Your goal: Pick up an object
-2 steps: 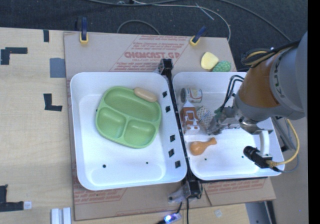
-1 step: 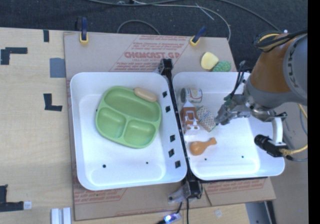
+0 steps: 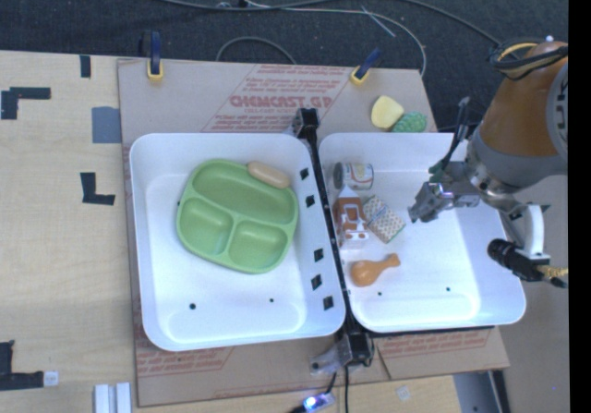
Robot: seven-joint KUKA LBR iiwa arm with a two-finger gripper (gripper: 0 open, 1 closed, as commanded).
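The right bin (image 3: 462, 305) holds several small objects near its left wall: a small can (image 3: 355, 176), a brown and white box (image 3: 351, 220), a checkered packet (image 3: 383, 219) and an orange toy drumstick (image 3: 374, 268). My gripper (image 3: 427, 205) hangs over the middle of the right bin, to the right of the checkered packet and apart from it. Nothing shows between its tips. The left bin (image 3: 222, 309) carries a green divided plate (image 3: 238, 214) with a tan bread-like piece (image 3: 268, 174) on its upper rim.
A yellow sponge-like item (image 3: 387, 111) and a green piece (image 3: 412, 123) lie on the cardboard behind the right bin. A black divider (image 3: 319, 217) runs between the bins. Clamps (image 3: 152, 55) hold the cardboard's far edge. The arm's body (image 3: 522, 125) stands over the right bin's right side.
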